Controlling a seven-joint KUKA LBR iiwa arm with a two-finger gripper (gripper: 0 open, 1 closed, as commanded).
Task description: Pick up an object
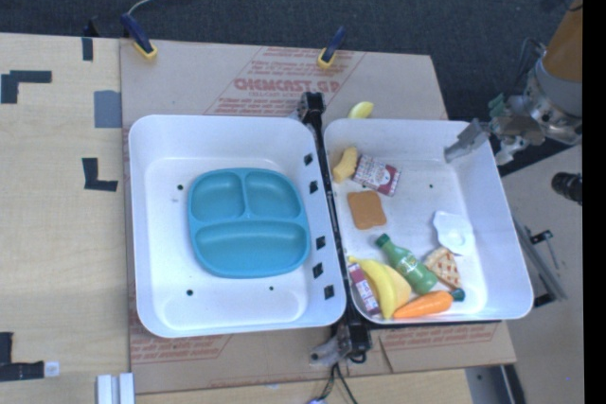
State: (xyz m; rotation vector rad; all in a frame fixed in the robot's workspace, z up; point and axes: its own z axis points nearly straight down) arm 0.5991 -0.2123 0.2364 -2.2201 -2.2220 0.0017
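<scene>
Hovering over the upper right rim of the right-hand shallow white bin (492, 203), the grey two-finger gripper (466, 145) is carrying nothing that can be seen, and whether it is spread or closed cannot be told at this angle. Below and to its left, the bin's toys are lying well apart from it: a small white crumpled piece (453, 230) is sitting nearest, by the right wall, and a triangular pizza slice toy (443, 267) is resting just below that. A green plastic bottle (407, 264) is lying tilted beside the pizza slice, touching a yellow plastic banana (383, 284), while an orange plastic carrot (423, 305) is lying along the bin's lower wall. A red and white packet (377, 175) is lying near the bin's upper left, with a flat brown toast-like square (366, 209) just beneath it and a small yellow piece (345, 164) at the dividing wall. Across that wall, the left-hand shallow white bin (156, 166) is holding a light blue divided plastic plate (249, 220). Both bins are resting on a brown cardboard sheet (227, 80), held by yellow and blue clamps (138, 35) at its far edge.
</scene>
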